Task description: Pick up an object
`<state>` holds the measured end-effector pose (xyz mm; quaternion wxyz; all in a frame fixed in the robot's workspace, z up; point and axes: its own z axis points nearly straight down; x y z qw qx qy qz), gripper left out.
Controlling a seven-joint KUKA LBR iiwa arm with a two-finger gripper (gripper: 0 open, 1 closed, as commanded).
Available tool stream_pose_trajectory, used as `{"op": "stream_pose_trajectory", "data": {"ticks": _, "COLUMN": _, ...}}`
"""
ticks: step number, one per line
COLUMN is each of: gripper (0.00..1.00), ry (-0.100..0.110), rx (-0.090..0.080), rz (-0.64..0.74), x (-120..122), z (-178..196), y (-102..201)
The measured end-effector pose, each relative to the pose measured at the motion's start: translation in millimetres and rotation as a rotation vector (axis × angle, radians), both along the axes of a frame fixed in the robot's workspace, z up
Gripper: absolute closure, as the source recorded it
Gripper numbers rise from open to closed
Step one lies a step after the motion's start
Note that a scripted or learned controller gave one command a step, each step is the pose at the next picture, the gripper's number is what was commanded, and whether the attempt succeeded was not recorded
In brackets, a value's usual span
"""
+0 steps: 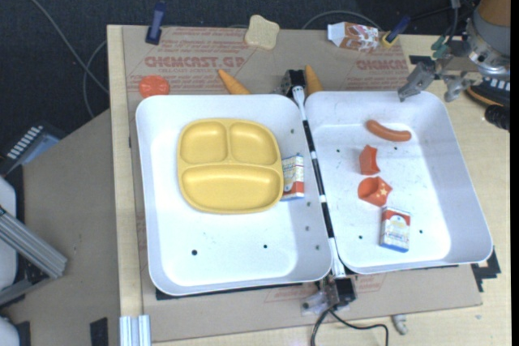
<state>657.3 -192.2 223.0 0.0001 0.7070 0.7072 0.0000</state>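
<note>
The sausage [388,130] is the nearest pickable thing: it lies in the right bin [454,174], below and a little left of the gripper [431,85], with its long axis running nearly left-right across the view, dipping slightly at its right end. The gripper hovers over the bin's upper right rim, its two fingers spread apart with nothing between them, so nothing is held yet. In judgement, the coming move turns on this: the gripper must travel down-left into the bin and close across the sausage's short width, square to that left-right axis. Further down-left from the gripper sit two red pieces [370,160], one above the other, and below them a small carton [396,229] near the bin's lower edge. Far to the gripper's left, the other bin [162,239] carries a yellow tray [229,166] with a small packet [293,177] just beside its right edge, well out of easy reach by comparison.
</note>
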Motion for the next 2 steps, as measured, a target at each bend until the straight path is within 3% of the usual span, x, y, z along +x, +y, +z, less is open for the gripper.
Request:
{"op": "stream_pose_trajectory", "data": {"ticks": 1, "gripper": 0.00, "ry": 0.004, "rx": 0.002, "rz": 0.001, "x": -28.0, "z": -121.2, "y": 49.1}}
{"op": "stream_pose_trajectory", "data": {"ticks": 2, "gripper": 0.00, "ry": 0.002, "rx": 0.001, "rz": 0.000, "x": -56.5, "z": -138.2, "y": 73.8}}
